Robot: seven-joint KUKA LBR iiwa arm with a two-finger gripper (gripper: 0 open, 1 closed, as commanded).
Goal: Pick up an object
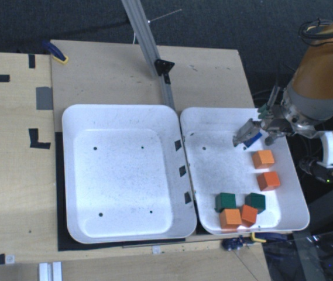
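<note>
The nearest orange block (263,158) is lying in the right bin (213,163), close to its far right side, and it is sitting just below and slightly to the right of the gripper (249,137) in the camera view; that short offset is the relation the coming move is turning on. The block is looking roughly cubic, so no long axis is favouring one approach, and its top face is lying open. The gripper is hanging over the bin's upper right part with something blue showing at its tip; whether that is a held thing or part of the tool cannot be told, and how the tool is set cannot be judged either.

A second orange block (268,181) is resting just below the first, apart from it. Further toward the bin's near edge four blocks are crowding together: a green block (226,201), another green block (255,201), and two orange ones (231,218) (249,215) touching in front of them. That cluster is likely being harder to grasp cleanly. The left bin (122,171) is lying well apart, across the shared rims. The arm (315,86) is reaching in from the right, and the bin's right wall is standing close beside the nearest block, likely crowding a finger on that side
</note>
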